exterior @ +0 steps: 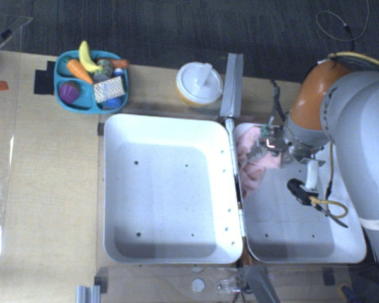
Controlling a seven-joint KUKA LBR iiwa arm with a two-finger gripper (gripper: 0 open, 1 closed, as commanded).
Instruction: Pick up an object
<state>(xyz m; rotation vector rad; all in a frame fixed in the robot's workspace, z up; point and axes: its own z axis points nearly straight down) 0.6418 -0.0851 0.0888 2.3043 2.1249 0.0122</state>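
I see the gripper (pixel 270 144) low in the upper left corner of the right bin (pixel 299 239), right over a crumpled pink cloth (pixel 251 162) that lies against the bin's left wall. I cannot tell how the gripper is set or whether it has the cloth. The left bin (pixel 168 191) sits just beside. A blue tray (pixel 90 81) of toy food stands at upper left.
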